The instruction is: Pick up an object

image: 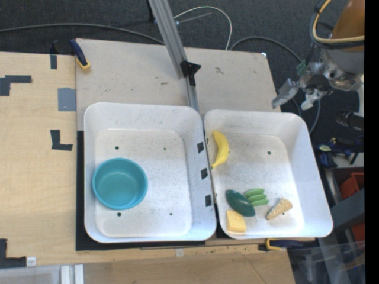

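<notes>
The gripper [294, 96] hung above the bench just past the far right corner of the right bin [299, 126], fingers spread apart, nothing between them. The arm [346, 16] reached in from the upper right.

All pickable items sat in the right bin, well apart from the gripper. A yellow banana [220, 148] lay near the bin's left wall, toward the far side. Along the near edge: a dark green leaf-shaped toy [240, 203], touching a light green pea pod [256, 196] on its right, a yellow wedge [235, 222] just below, and a tan corn-like piece [279, 208] near the near right corner.

The left bin [95, 120] held a teal bowl [119, 184] at its near left.
</notes>
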`<state>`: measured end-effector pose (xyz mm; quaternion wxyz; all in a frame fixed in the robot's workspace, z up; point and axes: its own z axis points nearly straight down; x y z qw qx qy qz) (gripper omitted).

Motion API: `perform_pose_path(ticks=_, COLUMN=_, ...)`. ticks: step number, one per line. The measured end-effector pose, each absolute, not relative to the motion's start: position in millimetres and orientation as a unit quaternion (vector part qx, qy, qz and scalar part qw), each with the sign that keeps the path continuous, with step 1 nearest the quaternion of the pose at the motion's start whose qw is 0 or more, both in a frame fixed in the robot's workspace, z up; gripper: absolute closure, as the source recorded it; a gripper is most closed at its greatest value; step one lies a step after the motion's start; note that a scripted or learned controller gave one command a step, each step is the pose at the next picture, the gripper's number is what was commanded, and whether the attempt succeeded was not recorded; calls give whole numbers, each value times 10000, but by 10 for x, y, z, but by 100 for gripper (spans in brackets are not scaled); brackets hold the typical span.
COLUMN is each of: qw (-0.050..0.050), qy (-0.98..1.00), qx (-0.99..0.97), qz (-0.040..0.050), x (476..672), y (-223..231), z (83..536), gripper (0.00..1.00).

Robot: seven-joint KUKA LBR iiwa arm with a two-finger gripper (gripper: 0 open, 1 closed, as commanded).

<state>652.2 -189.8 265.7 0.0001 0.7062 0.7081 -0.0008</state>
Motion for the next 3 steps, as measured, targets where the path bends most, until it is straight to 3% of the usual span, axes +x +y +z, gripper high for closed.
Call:
perform_pose_path(ticks=1, qw=1, qy=7080, qx=7062, qz=-12, x=6522, y=-1900, z=2658, gripper=0)
perform_pose_path(ticks=2, qw=-23, qy=7076, qx=7066, qz=-27, x=6551, y=-1962, z=2046, gripper=0)
perform_pose_path(ticks=3, qw=-26, qy=7076, qx=7066, qz=-26, x=6436, y=-1958, z=1501, gripper=0)
